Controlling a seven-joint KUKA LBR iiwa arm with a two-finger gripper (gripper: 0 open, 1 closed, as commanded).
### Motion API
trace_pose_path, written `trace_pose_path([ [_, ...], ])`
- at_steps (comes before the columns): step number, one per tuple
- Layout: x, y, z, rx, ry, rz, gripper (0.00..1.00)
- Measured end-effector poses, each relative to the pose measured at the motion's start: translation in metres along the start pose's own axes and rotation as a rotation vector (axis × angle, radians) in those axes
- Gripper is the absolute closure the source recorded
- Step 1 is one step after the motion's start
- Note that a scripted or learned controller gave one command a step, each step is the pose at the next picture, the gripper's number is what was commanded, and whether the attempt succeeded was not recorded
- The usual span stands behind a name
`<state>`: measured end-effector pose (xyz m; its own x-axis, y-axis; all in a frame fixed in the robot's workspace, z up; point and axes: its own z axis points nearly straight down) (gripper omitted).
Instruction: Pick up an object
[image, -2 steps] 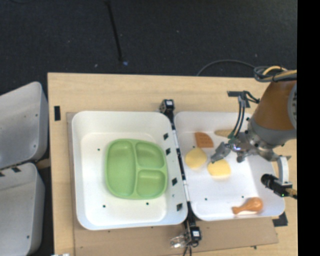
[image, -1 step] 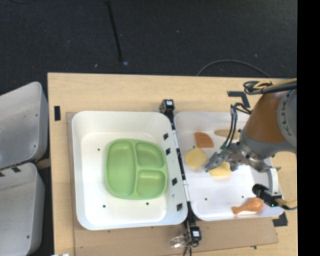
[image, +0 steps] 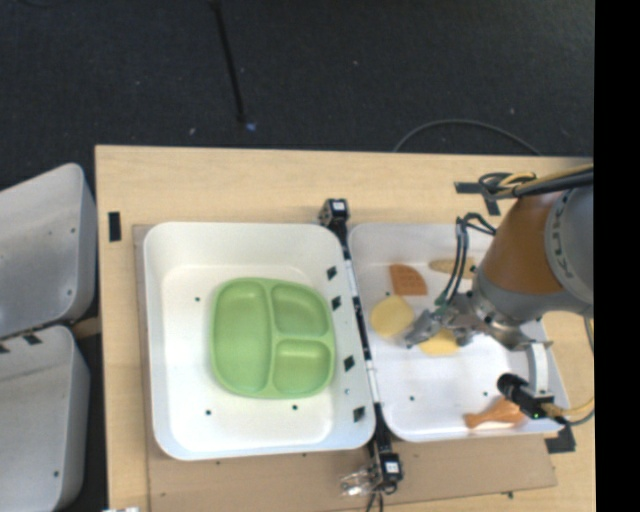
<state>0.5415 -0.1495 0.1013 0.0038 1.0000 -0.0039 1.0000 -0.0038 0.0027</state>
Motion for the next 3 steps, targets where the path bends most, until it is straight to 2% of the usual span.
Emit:
trace_pose_path([
  [1, -0.002, 0.002, -0.013, -0.008, -0.002, 0.007, 1.00],
  [2, 0.001, 0.004, -0.058, -0.002, 0.002, -0.008, 1.00],
  [3, -0.009, 0.008, -0.105, -0.004, 0.001, -0.008, 1.00],
])
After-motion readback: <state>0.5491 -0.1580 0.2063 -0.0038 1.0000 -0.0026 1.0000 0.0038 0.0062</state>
